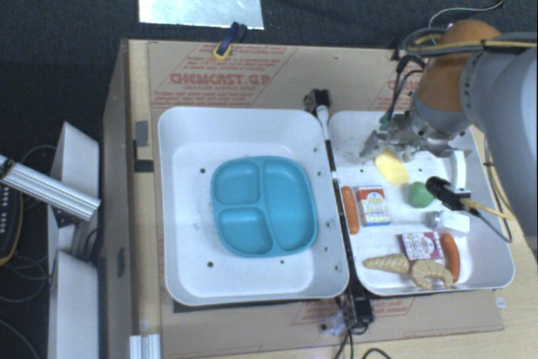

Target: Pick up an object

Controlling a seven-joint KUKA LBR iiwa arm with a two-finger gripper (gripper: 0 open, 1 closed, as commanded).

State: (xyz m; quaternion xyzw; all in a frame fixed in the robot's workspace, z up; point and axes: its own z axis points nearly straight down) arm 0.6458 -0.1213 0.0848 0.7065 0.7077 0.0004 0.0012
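1. Nearest the camera, in the right bin (pixel 496 269): a cone (pixel 388 264) and a sausage (pixel 451 255).
2. The hand (pixel 388 140) is low over the lemon (pixel 391 169); its grip, I cannot tell.
3. Judging so, nothing is lifted yet; grasping and raising remain.

Grey, rounded arm (pixel 503 88); an orange band (pixel 454 67) above the wrist — thin cables looping beside it; dark metal gripper (pixel 388 139).

Arm (pixel 496 88) reaches from right; end effector (pixel 388 145) low, pointing left.
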